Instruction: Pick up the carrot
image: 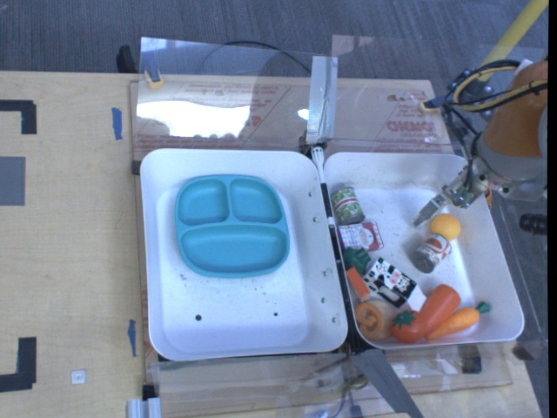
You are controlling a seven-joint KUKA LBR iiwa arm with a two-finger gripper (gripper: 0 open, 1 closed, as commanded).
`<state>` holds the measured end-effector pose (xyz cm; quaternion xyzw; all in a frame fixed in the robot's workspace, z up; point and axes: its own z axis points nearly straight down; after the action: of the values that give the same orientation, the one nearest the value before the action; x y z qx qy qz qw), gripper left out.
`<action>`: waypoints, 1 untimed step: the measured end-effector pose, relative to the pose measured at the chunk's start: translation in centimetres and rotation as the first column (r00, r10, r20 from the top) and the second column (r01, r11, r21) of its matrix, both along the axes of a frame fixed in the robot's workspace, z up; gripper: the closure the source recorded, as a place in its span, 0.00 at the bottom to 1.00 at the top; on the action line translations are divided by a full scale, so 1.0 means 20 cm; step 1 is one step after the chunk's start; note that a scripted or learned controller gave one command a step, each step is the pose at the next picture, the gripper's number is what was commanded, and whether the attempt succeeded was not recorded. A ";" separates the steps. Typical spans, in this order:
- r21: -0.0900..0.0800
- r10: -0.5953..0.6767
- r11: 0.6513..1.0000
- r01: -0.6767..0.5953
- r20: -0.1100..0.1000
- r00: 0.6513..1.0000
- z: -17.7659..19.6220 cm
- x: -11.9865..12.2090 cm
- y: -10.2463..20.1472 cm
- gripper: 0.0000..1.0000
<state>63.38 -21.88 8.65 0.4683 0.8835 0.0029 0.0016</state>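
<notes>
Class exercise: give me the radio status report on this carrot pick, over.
Two-finger gripper open, poised over right white bin, holding nothing. Orange toy carrot at the bin's near edge, untouched. Red-orange toy pepper pressed alongside it.

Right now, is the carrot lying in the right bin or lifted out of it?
In the bin. The carrot lies flat at the near edge of the right bin, beside a red pepper; the pincer hangs apart from it.

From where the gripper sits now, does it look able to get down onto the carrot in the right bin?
Probably yes. The carrot lies on top at the right bin's near edge, nothing over it. The gripper hangs farther back above the bin; a yellow ball and small bottle lie between, but a descent from above should clear them.
</notes>
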 end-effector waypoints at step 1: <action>0.000 0.000 1.000 0.000 0.000 1.000 0.00 0.00 0.00 0.00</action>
<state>63.38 -21.88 8.66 0.4683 0.8835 0.0028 0.0016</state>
